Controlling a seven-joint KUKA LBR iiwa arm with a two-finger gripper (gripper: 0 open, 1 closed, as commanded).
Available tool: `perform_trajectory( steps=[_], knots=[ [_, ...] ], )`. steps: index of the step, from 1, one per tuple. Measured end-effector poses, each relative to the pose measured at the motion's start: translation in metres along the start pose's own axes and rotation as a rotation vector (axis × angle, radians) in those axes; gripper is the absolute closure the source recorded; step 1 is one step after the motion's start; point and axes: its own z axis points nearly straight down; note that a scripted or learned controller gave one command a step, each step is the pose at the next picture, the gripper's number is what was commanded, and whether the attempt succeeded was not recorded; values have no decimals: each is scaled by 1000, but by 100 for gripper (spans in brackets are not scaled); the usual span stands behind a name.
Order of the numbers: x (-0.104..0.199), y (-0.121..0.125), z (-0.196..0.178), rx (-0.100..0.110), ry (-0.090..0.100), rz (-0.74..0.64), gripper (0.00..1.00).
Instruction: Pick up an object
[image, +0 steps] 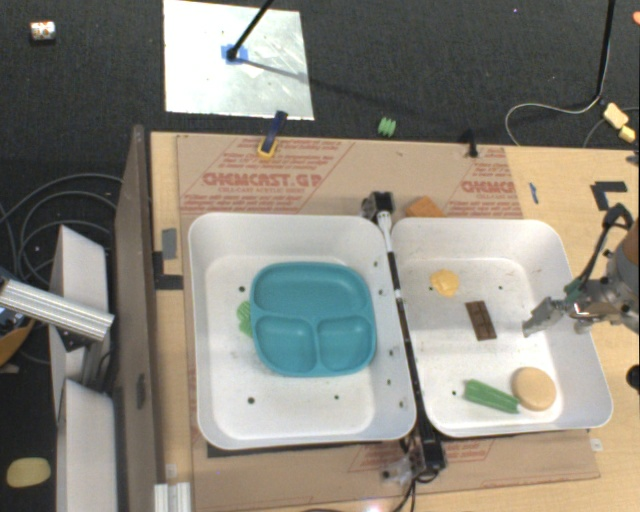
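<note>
Gripper (545, 316) sits over the right bin's (500, 240) right side, low above the floor; whether it is open or closed cannot be told, and nothing shows in its grasp. Brown bar (481, 320) lies just to its left. Tan disc (534, 388) lies below it, near, with green stick (490, 395) left of the disc. Yellow piece (444, 283) is up-left, farther off. Teal tray (311, 318) is well left, in the left bin (215, 330).
</note>
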Motion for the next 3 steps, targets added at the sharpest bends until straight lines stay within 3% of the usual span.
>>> perform_trajectory(
  steps=[1,3],
  knots=[
    [16,30,105,-3,2,-2,0],
    [98,105,98,-12,-2,-5,0]
  ],
)
